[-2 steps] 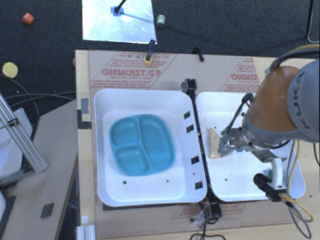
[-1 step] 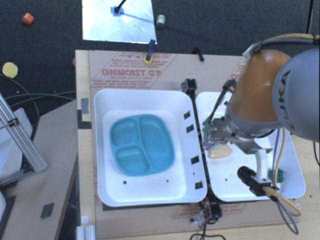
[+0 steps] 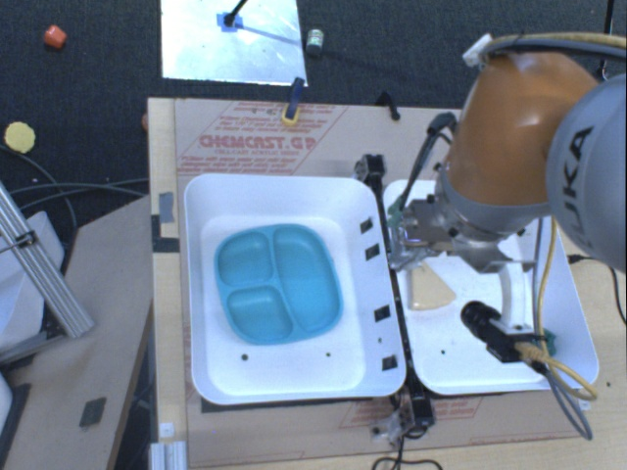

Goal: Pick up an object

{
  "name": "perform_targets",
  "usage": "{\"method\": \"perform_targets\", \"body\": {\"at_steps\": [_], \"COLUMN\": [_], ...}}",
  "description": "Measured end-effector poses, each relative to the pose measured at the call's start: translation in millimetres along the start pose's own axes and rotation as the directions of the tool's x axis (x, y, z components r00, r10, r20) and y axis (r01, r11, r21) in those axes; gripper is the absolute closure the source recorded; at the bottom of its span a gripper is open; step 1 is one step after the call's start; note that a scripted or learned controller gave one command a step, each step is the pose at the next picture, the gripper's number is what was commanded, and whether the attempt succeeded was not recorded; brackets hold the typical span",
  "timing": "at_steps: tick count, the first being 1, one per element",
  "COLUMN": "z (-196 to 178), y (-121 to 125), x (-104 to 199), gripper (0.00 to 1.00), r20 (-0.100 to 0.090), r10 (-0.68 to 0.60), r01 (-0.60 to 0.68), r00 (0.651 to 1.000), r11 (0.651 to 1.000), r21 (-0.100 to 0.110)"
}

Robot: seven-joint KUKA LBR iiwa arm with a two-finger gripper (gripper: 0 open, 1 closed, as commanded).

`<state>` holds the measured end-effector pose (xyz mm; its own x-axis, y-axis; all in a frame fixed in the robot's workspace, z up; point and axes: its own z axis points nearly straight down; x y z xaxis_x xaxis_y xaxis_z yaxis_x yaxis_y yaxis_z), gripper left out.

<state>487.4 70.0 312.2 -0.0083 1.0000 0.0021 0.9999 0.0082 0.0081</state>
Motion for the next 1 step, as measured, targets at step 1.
{"method": "perform_targets", "body": {"at_steps": [1], "z": [-133.9], "y": [1.3], "x": [-11.7], "gripper": [1.00], "r20": [-0.001], "r10": [0.003], "r01": [-0.003], "r00": [1.000], "r11": [1.000], "r21": [-0.010]}}
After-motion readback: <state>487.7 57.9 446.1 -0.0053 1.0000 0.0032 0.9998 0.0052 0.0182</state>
